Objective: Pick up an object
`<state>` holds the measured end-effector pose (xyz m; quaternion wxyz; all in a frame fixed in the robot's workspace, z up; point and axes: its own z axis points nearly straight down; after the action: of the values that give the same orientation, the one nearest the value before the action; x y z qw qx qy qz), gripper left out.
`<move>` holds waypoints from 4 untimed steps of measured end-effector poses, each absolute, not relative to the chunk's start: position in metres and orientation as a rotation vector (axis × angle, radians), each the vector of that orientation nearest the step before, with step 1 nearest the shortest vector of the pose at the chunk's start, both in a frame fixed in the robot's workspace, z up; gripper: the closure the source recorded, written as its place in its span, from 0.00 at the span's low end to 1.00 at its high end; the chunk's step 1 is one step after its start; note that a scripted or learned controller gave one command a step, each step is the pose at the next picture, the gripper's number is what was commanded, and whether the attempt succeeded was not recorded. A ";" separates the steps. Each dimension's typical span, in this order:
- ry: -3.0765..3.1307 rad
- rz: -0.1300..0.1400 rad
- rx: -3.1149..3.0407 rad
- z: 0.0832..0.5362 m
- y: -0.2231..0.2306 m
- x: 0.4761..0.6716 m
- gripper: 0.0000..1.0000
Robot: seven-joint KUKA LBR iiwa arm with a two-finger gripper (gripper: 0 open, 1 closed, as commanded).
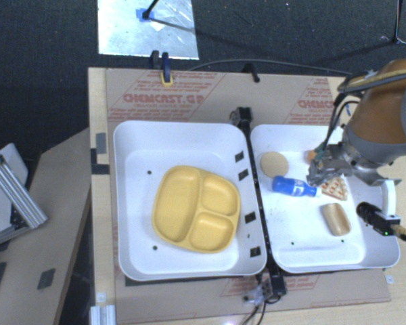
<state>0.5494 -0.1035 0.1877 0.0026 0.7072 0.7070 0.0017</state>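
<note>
Surface (189,93): tan board with red lettering, carrying two shallow white bins side by side. The right bin served as landmark for every place given below.

Left bin (132,181): touching the right bin along a shared black divider. It held one yellow divided plate (196,208), lying flat near its middle.

Right bin (325,249): held four small things, all in its upper half.

Arm (386,120): grey with an orange band, reaching in over the right bin's upper right corner.

Jaws (319,173): low over the right bin's upper middle. Whether they were spread or pressed together could not be told; the wrist hid them, and nothing could be seen between them.

Blue bottle (294,187): lying on its side near the right bin's centre, long axis running roughly left to right and dipping slightly toward the right. Its right end lay just beside and below the jaws, the rest of it stretching away to their left. Judged the likeliest thing to be picked, being nearest; a grasp would call for a short shift left and a closing across the short width.

Tan block (336,219): below the bottle and to its right, long axis roughly up and down.

Round tan disc (274,162): above the bottle, toward the divider.

Checked wedge (335,188): just right of the bottle, under the wrist.
</note>
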 end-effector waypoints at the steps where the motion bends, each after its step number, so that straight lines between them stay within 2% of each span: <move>1: 2.222 0.005 2.215 0.218 -0.104 0.551 1.00; 2: 2.231 0.005 2.211 0.217 -0.054 0.559 1.00; 3: 2.232 0.006 2.209 0.212 0.001 0.585 1.00; 4: 2.232 0.005 2.210 0.206 0.049 0.601 1.00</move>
<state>0.6007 0.0489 0.2062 0.0001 0.7036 0.7106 0.0015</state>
